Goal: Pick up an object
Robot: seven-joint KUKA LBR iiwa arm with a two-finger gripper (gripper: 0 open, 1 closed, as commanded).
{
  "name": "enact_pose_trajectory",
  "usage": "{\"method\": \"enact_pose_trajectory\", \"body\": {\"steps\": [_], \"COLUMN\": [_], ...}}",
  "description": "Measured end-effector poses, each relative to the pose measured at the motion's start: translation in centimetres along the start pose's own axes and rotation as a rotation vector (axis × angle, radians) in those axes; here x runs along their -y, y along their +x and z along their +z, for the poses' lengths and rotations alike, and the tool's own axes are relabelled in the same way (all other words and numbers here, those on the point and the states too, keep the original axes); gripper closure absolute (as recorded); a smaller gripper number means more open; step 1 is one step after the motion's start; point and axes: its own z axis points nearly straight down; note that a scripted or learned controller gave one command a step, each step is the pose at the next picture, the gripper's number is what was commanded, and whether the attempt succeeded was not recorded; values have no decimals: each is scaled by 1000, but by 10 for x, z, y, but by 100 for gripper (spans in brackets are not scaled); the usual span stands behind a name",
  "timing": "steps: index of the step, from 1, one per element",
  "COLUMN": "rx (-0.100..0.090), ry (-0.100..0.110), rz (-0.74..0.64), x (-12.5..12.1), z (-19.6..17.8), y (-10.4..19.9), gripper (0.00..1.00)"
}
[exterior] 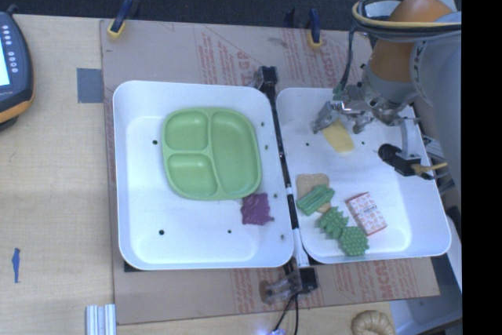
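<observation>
My gripper [342,120] hangs over the far part of the right bin [427,243], its fingers spread open. A pale yellow wedge [340,139] lies on the bin floor just below and in front of the fingertips, its top edge tucked under them. I cannot tell whether the fingers touch it; nothing is lifted. Nearer the front of the same bin lie a tan slice [309,182], a green ridged piece [315,199], two bumpy green pieces [332,221] [353,241] and a red and white packet [365,213].
The left bin [137,247] holds a green divided plate [212,153] and a small purple piece [256,209] by the shared wall. A grey handset [11,67] lies at the bench's left edge. Clamps [314,29] hold the cardboard at the back.
</observation>
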Motion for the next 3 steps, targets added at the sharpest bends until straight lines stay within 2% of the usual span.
{"method": "enact_pose_trajectory", "body": {"steps": [1,2,3], "rx": [1,1,1], "ry": [1,2,0], "rz": [-2,-2,2], "x": [0,0,0], "z": [-11,-11,0], "y": [-1,-1,-5], "gripper": [100,0,0]}}
